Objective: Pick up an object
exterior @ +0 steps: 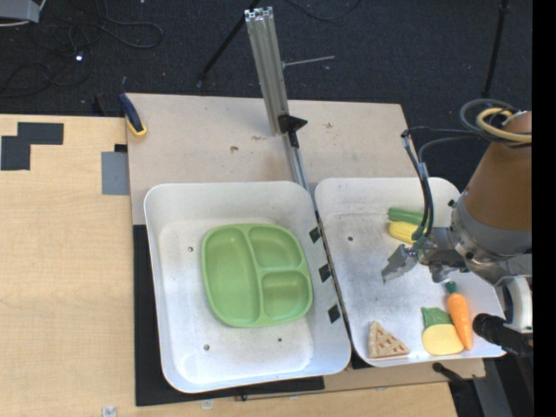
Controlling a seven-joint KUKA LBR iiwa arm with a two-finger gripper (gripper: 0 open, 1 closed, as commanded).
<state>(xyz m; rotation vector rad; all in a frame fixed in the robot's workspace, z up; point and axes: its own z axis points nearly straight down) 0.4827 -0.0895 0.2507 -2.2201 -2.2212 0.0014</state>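
your gripper (401, 264) hangs low over the middle of the right bin (356, 250), reaching in from the right, and you cannot tell from this angle whether it is open or closed, though nothing shows in its grasp. the toys lie around it in that bin: a corn cob (402, 230) with a green piece (403, 215) just above and behind the gripper, and along the near right side a carrot (460, 318), a yellow piece with a green top (440, 334) and a waffle-patterned wedge (386, 341). in the left bin (174, 320) you have a green 3-compartment plate (256, 274), well apart from the gripper.
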